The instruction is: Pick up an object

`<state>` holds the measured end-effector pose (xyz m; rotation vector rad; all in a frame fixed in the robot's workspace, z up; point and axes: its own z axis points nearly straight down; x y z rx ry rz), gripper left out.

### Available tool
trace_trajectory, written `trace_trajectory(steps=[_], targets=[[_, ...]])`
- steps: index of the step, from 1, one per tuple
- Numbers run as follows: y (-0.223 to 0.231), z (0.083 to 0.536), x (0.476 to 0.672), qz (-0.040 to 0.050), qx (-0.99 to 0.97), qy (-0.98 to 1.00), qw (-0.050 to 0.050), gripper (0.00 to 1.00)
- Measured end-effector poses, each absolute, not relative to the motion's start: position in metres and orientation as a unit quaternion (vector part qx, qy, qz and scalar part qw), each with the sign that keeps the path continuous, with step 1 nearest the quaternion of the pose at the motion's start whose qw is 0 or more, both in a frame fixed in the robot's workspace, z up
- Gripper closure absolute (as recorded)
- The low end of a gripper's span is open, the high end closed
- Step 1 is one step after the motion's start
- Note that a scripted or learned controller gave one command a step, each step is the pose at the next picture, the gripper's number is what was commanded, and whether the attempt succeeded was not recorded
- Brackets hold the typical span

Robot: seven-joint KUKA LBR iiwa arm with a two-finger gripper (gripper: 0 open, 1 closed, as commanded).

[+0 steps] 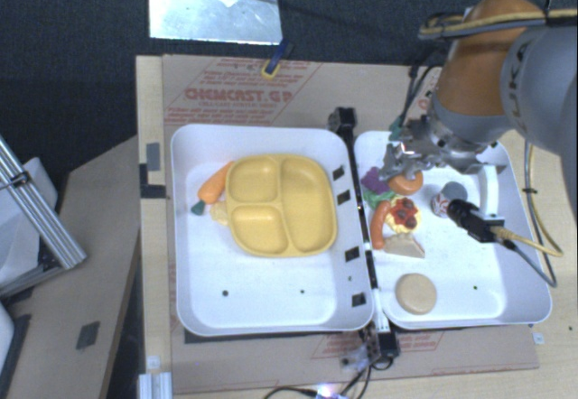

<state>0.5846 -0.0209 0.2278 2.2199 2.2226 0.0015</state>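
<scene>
L bin (194, 235): carrot (214, 182) touching yellow tray (275, 205). R bin (524, 284): gripper (404, 173) low over purple toy (373, 179) and orange ring (407, 184); pizza slice (403, 227) and round cookie (416, 292) below. Can't tell finger state or whether anything's held.

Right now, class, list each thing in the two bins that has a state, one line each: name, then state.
Yellow tray: lying flat in the left bin, its three compartments bare.
Carrot: on its side, against the tray's left rim.
Pizza slice: flat in the right bin.
Round cookie: flat, apart from the pile.
Claw: low over the toy-food pile.
</scene>
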Motion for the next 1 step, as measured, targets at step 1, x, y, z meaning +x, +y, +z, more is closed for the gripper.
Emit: trace_trajectory(steps=[1], targets=[[-0.0159,0.2178,0.5977,0.0006,0.705,0.709,0.001,1.0]])
